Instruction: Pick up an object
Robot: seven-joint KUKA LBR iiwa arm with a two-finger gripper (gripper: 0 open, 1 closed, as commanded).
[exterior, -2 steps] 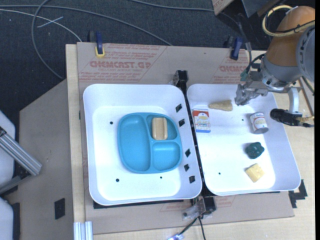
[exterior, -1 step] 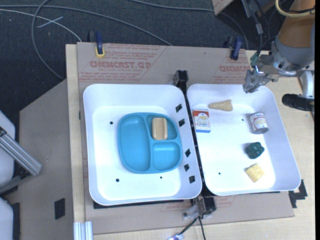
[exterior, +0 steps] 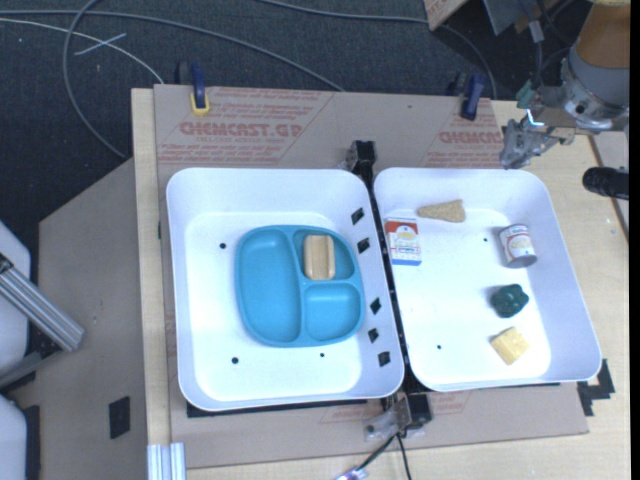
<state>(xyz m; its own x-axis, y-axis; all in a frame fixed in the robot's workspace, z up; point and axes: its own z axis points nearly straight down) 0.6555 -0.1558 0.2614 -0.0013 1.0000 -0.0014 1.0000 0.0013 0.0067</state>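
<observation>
Five objects (exterior: 518, 245) lie below claw (exterior: 517, 155).

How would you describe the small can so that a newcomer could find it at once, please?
Start at the right bin. Look along its right side, toward the far end: the can lies there on its side. It is the one silver, round-bodied thing, above the dark green lump and the yellow block.

2 white bins (exterior: 190, 268) on cardboard-topped bench (exterior: 300, 118), blue clamps (exterior: 199, 87), grey cables (exterior: 100, 18) on dark floor
</observation>
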